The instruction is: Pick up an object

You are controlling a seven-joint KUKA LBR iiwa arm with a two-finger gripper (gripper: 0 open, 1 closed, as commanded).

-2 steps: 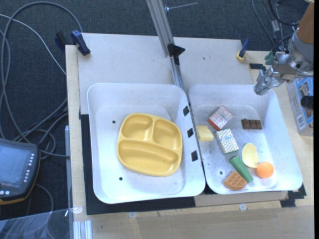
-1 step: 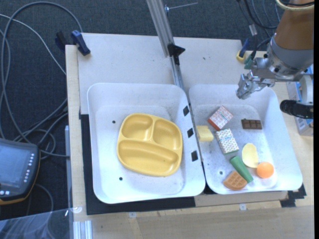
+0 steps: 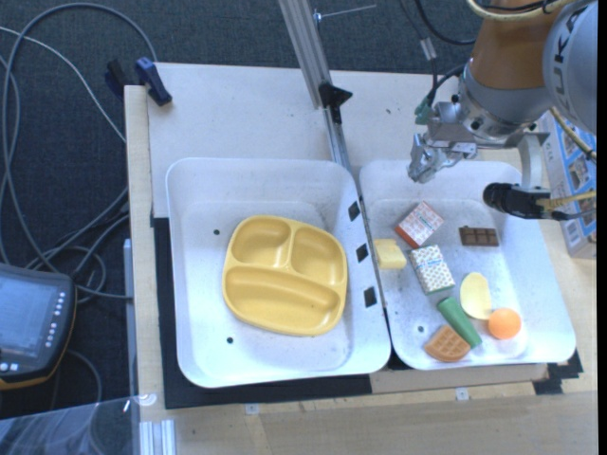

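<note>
- The gripper (image 3: 424, 167) hangs over the far edge of the right bin (image 3: 560, 301), near its far-left corner; the fingers point down and look close together, but how far open they are I cannot tell; nothing is visible between them.
- The arm (image 3: 517, 55), grey with an orange band, comes in from the upper right of the view.
- The right bin holds all the small objects; they lie apart from the gripper, nearer to the camera.
- A small red and white box (image 3: 418, 224) lies closest to the gripper, just below it in the view; a brown chocolate bar (image 3: 479, 237) lies to its right.
- A pale yellow block (image 3: 389, 253) sits at the left wall of this bin; beside it is a patterned green and white box (image 3: 432, 268).
- Nearer the front edge, a green cucumber-like piece (image 3: 459, 321) touches a brown waffle-like piece (image 3: 448, 344); a pale yellow slice (image 3: 476, 295) and an orange ball (image 3: 505, 324) are just beside them.
- The left bin (image 3: 190, 254) holds a yellow divided plate (image 3: 283, 275) with three compartments, lying flat around the middle.
- Both bins rest on a pale bench (image 3: 237, 112); a blue clamp (image 3: 152, 79) sits at its far-left corner; grey cables (image 3: 57, 159) lie on the dark floor to the left.
</note>
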